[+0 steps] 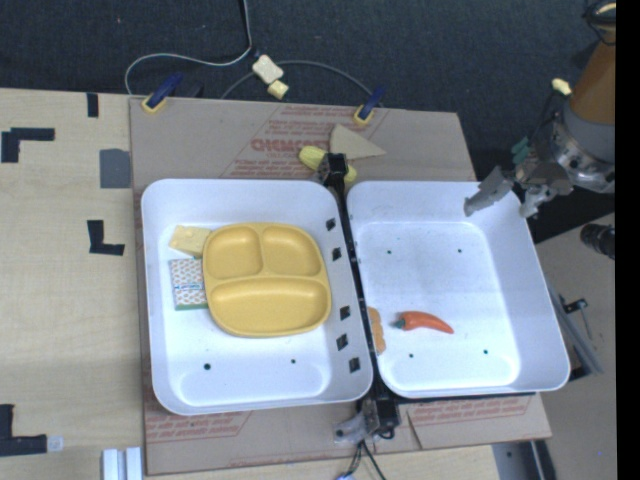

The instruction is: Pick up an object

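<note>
Right now the picking has not started yet, and nothing is lifted. On the left, the left white plastic bin (160, 368) holds a yellow plastic tray with three sections (266, 278). Tucked under the tray's left edge are a pale yellow flat piece (186, 238) and a small box with a dotted pattern (186, 282).

Next to it, the right white plastic bin (500, 268) holds a small orange toy pepper (425, 322) lying flat near its front. A little orange thing (375, 330) sits against the bin's left wall.

Farther right, the grey gripper (505, 193) hangs over the back right corner of that bin, well apart from the pepper. It carries nothing, but I cannot tell its state.

The next move, I think, is to swing over the pepper, come down, and close around it.
</note>
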You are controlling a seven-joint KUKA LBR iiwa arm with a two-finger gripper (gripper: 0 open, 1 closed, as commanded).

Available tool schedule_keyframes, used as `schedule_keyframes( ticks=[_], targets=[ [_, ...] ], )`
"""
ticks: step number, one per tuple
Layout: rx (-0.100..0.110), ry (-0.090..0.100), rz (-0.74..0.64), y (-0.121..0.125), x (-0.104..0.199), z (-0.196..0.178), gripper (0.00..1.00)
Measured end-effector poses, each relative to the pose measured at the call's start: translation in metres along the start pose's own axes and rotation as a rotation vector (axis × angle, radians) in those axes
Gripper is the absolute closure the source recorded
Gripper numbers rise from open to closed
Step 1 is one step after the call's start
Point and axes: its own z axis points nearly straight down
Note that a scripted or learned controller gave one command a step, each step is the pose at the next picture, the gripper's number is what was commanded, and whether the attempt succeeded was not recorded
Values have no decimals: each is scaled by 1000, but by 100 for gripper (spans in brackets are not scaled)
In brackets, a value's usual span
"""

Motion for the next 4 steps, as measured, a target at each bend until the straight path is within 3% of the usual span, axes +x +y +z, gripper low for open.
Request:
schedule_keyframes(
  ticks=[1,2,3,4],
  targets=[
    [19,7,0,-60,43,173,0],
    [-12,-5,1,-114,59,179,0],
    [-12,-7,3,-112,57,168,100],
    [-12,-6,2,-79,8,61,100]
  ],
)
